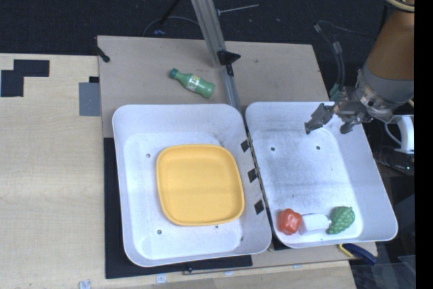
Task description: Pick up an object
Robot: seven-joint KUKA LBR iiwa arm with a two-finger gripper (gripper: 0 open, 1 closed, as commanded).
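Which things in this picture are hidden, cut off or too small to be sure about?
- Gripper: in the camera view its fingers are small and dark, so open or shut is unclear.
- Arm: cut off by the right edge.
- White object between the red object and the green object in the right bin: too small to identify.
- Green bottle: label unreadable.
- Yellow plate covers part of the left bin's floor.

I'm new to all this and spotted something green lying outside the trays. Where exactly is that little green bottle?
The green bottle lies on its side on the bench, just behind the left bin, beside the slanted metal rail.
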